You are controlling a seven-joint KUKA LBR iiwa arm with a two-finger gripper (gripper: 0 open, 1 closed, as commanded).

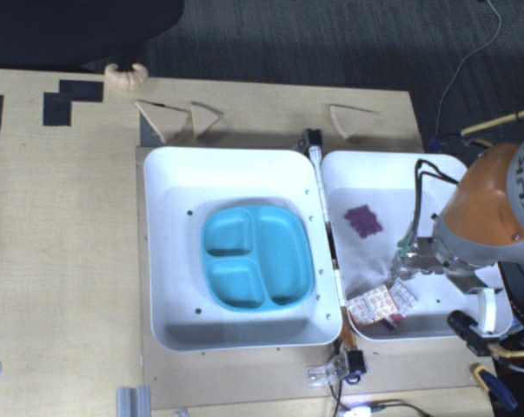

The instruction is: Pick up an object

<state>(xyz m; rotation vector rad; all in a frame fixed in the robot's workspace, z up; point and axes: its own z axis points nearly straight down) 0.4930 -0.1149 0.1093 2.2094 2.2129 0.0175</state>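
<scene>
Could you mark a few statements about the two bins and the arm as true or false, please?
1. A blue divided tray lies in the left bin. True.
2. A purple object lies in the right bin. True.
3. The red-and-white patterned packet sits in the left bin. False: it is in the right bin, near its front left corner.
4. The arm reaches over the left bin. False: it hangs over the right bin.
5. The blue tray has a single compartment. False: it has three.
</scene>
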